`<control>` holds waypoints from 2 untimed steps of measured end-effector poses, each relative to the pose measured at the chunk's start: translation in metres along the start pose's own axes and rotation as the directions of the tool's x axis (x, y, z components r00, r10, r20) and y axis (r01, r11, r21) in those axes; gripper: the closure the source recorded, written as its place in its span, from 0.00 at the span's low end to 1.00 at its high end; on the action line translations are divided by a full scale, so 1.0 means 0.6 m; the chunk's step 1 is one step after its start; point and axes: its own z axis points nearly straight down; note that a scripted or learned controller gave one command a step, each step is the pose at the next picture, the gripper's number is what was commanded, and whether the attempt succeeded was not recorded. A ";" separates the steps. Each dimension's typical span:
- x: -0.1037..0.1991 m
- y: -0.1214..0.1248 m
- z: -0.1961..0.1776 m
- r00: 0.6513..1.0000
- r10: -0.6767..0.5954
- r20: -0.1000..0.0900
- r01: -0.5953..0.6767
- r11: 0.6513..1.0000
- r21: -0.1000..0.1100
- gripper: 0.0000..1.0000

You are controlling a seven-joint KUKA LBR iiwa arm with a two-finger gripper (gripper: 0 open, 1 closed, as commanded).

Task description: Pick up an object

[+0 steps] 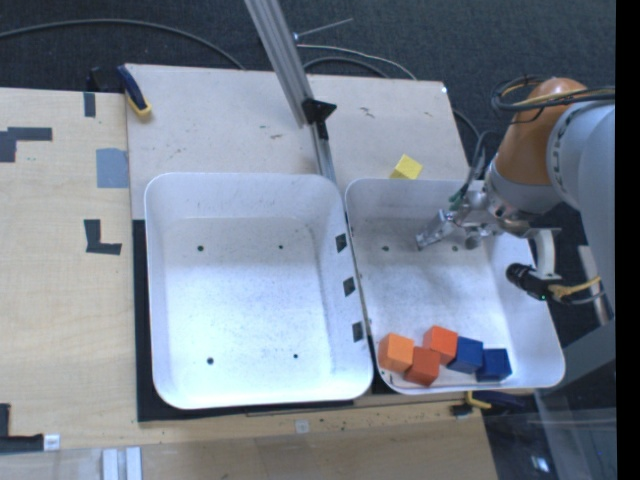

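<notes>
Blocks (440, 355) sit bunched at the near edge of the right bin (520, 313): three orange, two blue, all touching or nearly so. My tool (436, 234) hangs over the far half of that same bin, well apart from the pile, holding nothing; whether it stands wide or narrow I cannot tell from here. The likely trouble is the crowding: coming down on one cube, I could nudge its neighbours or wedge against the bin's near wall and close on air. The blue pair lies hard by the rim, leaving little room on that side. A yellow block (407, 167) rests on the tabletop (220, 118) just beyond the bin's far rim. The left bin (160, 268) lies alongside, and a slanted metal rail (285, 53) crosses above the gap between the bins.
</notes>
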 end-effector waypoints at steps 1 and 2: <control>0.050 0.079 -0.001 1.000 -0.009 -0.004 0.009 1.000 -0.004 0.00; 0.018 0.084 -0.011 1.000 -0.005 -0.003 0.005 1.000 -0.003 0.00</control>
